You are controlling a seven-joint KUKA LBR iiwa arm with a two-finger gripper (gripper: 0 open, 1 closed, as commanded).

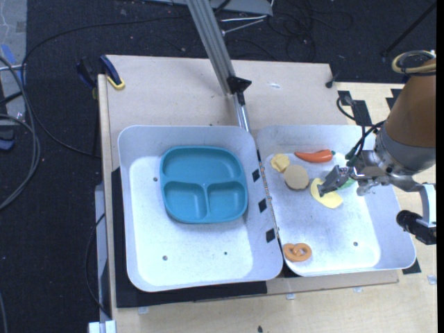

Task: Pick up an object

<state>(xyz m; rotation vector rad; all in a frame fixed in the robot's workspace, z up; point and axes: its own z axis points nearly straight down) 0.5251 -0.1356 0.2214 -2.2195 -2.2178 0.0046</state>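
The gripper (336, 180) is low in the right bin (361, 252), touching the yellow toy (329, 197); its opening I cannot tell. Nothing looks lifted, so the pick remains.

The two white bins (208, 269) look like smooth, matt plastic with a faint speckle, the blue tray (205, 184) is smooth plastic with a soft sheen, the counter (173, 92) is pale bare wood, and the slanted pole (208, 30) is dull grey metal.
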